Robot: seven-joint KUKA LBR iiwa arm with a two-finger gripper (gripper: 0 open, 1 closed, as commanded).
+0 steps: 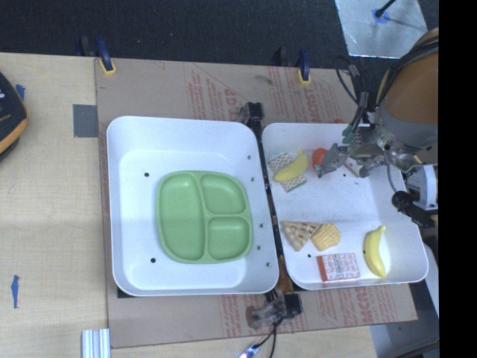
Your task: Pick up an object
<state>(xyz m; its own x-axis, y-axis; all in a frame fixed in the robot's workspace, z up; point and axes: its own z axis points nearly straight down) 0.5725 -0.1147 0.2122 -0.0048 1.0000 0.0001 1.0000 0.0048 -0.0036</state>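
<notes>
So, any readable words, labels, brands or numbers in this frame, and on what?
None can be read.
Cardboard sheet under the bins: faint red printing, too blurred to read.
Small red-and-white packet in the right bin: print too small to read.

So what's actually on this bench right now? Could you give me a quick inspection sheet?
Surface: cardboard-covered bench bearing a left bin and a right bin.
Job's things: right bin holds a banana, a small yellow toy, a red piece, a waffle wedge, a yellow chip and a red-printed packet.
Clutter: green divided tray in left bin.
Grippers: gripper low over right bin's far side.
Cables: black cable beside arm.
Surroundings: blue clamps, dark floor.
</notes>
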